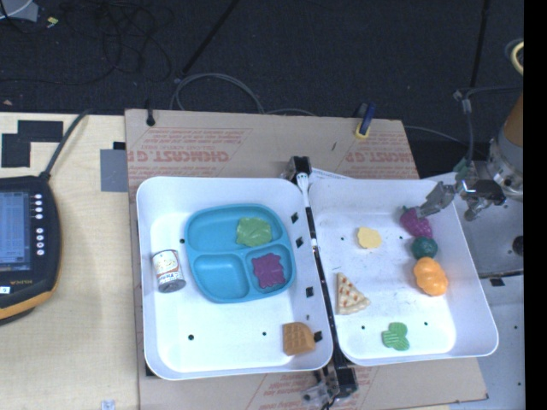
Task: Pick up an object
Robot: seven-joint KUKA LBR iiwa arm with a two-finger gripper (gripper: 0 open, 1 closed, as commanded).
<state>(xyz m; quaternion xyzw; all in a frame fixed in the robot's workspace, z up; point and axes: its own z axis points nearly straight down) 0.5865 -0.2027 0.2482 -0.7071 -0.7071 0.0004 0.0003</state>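
Although nothing is lifted yet, the gripper [446, 196] hangs at the far right edge of the right bin [479, 314], its fingers [434, 202] just above the purple toy [416, 222]; whether they are spread or closed I cannot tell. Largest to smallest: the cardboard sheet under the bins reads mirrored lettering I cannot decipher. Left of the purple toy, in the other bin, sits a blue tray [224, 276]. Nearest the toy lie an orange fruit [430, 276] and a green ball [424, 248]. I judge the purple toy light, rigid plastic, bumpy, best pinched across its middle.
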